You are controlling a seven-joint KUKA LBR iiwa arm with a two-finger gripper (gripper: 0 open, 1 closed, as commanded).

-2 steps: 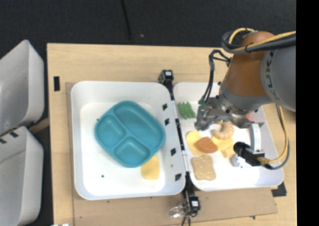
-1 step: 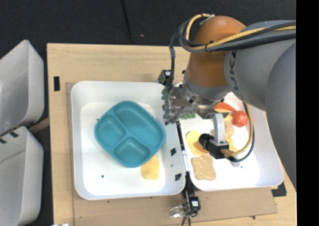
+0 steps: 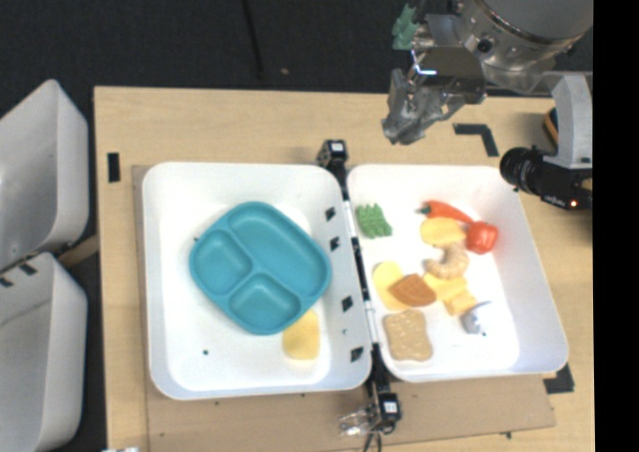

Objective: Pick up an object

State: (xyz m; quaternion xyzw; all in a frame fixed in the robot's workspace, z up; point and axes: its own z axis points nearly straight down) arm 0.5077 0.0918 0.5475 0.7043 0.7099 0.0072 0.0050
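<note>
Bench (image 3: 120, 121) of pale wood is seen from above, carrying two shallow white bins side by side. In the left bin (image 3: 165, 240) a teal compartment tray (image 3: 260, 265) is laid at a slant, and a pale yellow piece (image 3: 303, 336) is found just beside its lower right corner, touching or nearly so. In the right bin (image 3: 519, 330) a cluster of toy foods is gathered: a green piece (image 3: 374, 221) near the dividing wall, a tan cracker-like slab (image 3: 407, 335) toward the near edge, an orange-brown piece (image 3: 412, 290) above it, a red pepper (image 3: 480, 236) further right, and a small grey item (image 3: 474, 317) below. The claw (image 3: 407, 121) is held above the bench beyond the far rim of the right bin, well apart from the objects. Whether the claw is open or closed cannot be told, and nothing is seen gripped in it.
</note>
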